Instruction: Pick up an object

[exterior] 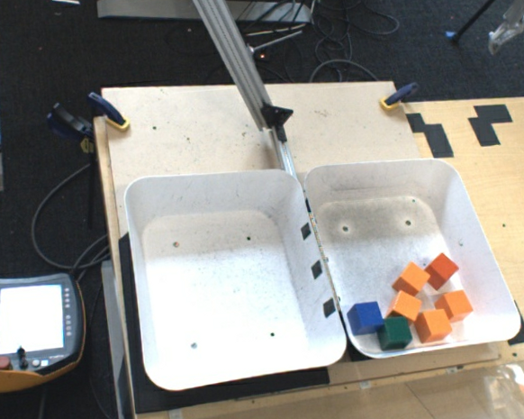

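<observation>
Several small cubes lie clustered in the near right corner of the right white bin (pixel 376 172). A blue cube (pixel 364 317) sits nearest the divider, with a dark green cube (pixel 394 332) just to its right. Orange cubes (pixel 411 279) (pixel 433 324) (pixel 455 305) surround them, one more orange cube (pixel 405 307) touching the green one. A darker red-orange cube (pixel 441 269) lies at the far side of the cluster. All rest on the bin floor.
The left white bin (pixel 222 279) stands beside the right one, sharing a middle rim. A slanted metal pole (pixel 232 53) rises from the back of the bench. Blue-yellow clamps (pixel 110 112) (pixel 398 96) hold the board's far corners. A teach pendant (pixel 32 331) lies at left.
</observation>
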Available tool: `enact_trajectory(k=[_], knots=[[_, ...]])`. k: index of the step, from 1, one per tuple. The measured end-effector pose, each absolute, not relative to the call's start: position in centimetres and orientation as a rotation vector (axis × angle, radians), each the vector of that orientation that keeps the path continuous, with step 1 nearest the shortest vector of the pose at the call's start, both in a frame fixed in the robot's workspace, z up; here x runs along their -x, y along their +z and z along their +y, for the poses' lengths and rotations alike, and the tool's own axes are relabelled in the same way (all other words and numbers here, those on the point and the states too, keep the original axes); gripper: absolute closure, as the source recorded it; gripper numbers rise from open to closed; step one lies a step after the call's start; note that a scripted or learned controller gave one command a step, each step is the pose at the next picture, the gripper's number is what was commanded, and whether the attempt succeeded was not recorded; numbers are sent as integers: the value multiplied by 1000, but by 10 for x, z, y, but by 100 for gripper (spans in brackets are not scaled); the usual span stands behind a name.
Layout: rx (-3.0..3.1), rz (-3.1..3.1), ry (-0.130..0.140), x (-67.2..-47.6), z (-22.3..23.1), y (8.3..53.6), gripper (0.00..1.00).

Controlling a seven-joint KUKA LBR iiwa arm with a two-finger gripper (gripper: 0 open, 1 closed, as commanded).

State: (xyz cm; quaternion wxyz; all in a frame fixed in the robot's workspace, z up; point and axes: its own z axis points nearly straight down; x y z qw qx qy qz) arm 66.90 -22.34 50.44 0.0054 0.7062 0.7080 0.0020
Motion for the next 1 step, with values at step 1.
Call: enact_trajectory(k=[1], knots=[[-2226,2226,-7,-682,-224,341,0]])
